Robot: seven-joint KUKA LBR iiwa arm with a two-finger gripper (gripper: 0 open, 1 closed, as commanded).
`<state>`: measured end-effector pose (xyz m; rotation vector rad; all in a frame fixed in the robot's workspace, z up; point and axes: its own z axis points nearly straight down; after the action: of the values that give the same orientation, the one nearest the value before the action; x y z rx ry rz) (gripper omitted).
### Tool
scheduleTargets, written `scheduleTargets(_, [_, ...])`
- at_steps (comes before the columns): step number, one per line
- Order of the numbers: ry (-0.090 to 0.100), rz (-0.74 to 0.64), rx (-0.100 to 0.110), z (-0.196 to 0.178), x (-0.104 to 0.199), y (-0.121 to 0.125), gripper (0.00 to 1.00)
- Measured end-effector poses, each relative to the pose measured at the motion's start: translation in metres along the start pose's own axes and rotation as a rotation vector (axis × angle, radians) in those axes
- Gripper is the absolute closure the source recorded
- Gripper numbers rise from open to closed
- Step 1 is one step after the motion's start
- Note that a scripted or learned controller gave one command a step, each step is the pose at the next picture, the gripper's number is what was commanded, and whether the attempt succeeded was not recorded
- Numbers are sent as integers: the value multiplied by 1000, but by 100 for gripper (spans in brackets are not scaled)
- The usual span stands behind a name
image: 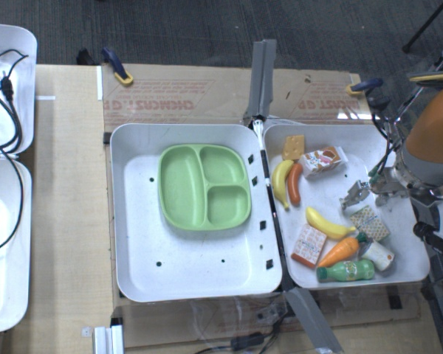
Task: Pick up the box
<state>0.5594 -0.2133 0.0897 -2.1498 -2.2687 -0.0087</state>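
Pincer (356,195) low in right bin (421,271), near its right side; fingers slightly apart, gripping nothing. Box (309,245), pink-patterned, lies flat near bin's front-left, touching carrot (338,250), just below a banana (329,223). Left bin (133,271) holds green 3-compartment tray (204,186).

- Green divided plate (204,187), three compartments, middle of left bin (125,220).
- Right bin (413,271): two bananas (280,182) (326,224), sausage (294,184) touching the first banana.
- Carrot (337,251) and green bottle (345,272) by the bin's near edge.
- Blue clamps (116,65) (363,86) at the surface's far edge.
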Motion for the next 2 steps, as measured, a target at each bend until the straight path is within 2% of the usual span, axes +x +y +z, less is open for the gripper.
scheduleTargets(1, [1,96,-1,0,1,32,0])
scheduleTargets(2, [-1,127,-2,0,2,55,0])
